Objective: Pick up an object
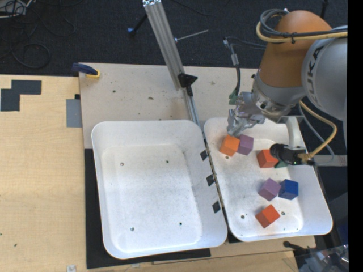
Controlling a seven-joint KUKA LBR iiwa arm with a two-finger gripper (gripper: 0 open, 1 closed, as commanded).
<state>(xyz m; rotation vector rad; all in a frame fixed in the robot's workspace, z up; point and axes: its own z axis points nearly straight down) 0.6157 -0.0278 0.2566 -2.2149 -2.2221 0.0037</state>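
Orange cube [229, 146] at the far left of the right-hand bin [309, 211] (right as seen in the view), pressed side to side against a purple cube [245, 144]. Directly above that pair, the gripper [237, 129], hanging low over the orange cube's far edge; open or closed, impossible to tell from this angle. Elsewhere in the same bin: a red cube [265, 158] toward the middle, a second purple cube [269, 188] touching a blue cube [288, 189] nearer the camera, and a second red cube [267, 215] close to the front rim. Just beside it, the left-hand bin [147, 197], white like its neighbour, with small dark specks scattered over its floor.
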